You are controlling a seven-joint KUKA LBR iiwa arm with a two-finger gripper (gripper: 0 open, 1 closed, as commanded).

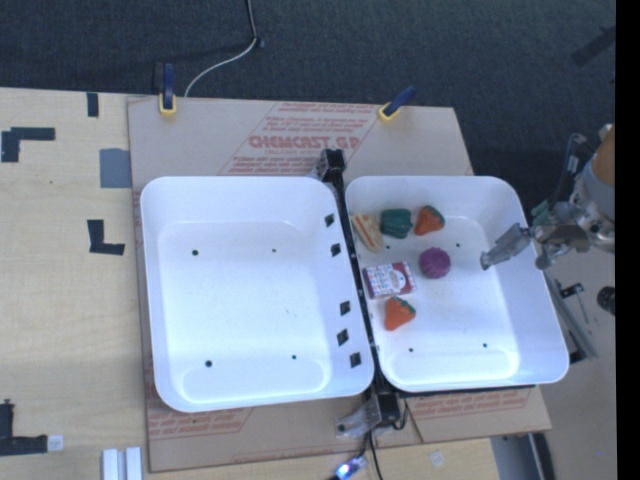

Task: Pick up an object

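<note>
Fingers (502, 247) apart, empty, over right bin (470, 320); small toys (434, 263) inside.

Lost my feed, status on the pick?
Gripper over right white bin's right side, nothing between fingers. Round purple ball nearest, untouched. Path to it clear.

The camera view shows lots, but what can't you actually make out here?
- Arm: mostly cut off by the camera view's right edge.
- Gripper: too small and blurred to read.
- Small packet in the right bin: label too small to read.
- Yellowish item: too blurred to identify.
</note>
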